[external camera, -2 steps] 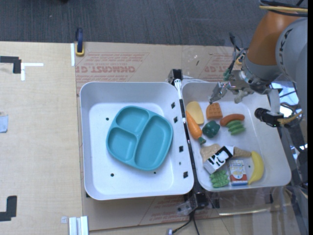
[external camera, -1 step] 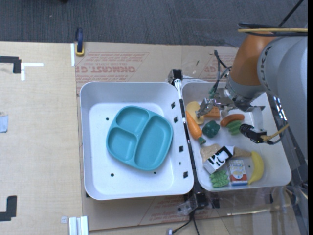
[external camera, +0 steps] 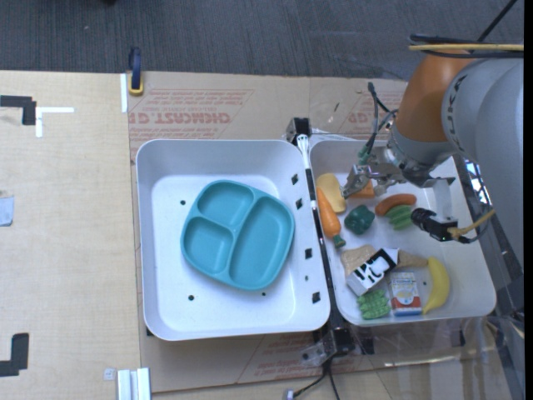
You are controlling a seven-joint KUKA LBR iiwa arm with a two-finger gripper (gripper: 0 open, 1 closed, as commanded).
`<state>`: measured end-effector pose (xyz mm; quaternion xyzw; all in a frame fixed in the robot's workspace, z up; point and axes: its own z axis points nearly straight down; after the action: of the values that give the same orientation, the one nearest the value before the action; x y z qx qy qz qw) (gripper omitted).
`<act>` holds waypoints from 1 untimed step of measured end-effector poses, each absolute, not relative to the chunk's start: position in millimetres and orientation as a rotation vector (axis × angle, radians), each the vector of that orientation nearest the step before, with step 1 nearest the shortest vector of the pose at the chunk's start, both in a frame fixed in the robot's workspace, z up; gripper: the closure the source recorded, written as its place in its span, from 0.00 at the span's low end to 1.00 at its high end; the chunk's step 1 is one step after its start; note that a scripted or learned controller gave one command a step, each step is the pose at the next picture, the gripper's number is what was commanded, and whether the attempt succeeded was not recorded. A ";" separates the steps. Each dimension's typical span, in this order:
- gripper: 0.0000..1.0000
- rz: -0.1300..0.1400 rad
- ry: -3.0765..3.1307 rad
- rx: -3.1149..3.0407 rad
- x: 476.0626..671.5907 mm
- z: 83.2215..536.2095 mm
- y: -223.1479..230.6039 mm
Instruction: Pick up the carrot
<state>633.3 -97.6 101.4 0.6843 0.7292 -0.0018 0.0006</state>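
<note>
Pale wood worktop (external camera: 67,248) on dark carpet (external camera: 250,15), glossy teal divided plate (external camera: 238,234) in left bin (external camera: 158,307), smooth tapered carrot (external camera: 329,217) at right bin's (external camera: 475,294) left wall, fingers (external camera: 360,179) just right of it, spread cannot be told

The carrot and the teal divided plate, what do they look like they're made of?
The carrot: likely moulded plastic toy food, going by its even orange colour and smooth skin. The teal plate: probably hard plastic, one uniform colour with soft sheen on its rounded compartment ridges.

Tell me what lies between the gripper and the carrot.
In the camera view, a yellow block lies between the gripper and the carrot, touching the carrot's upper end.
</note>
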 end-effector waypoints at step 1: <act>1.00 -0.005 1.791 2.583 595.4 91.7 -97.0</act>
<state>595.4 -97.0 91.7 0.8218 0.5698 -0.0017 -0.0010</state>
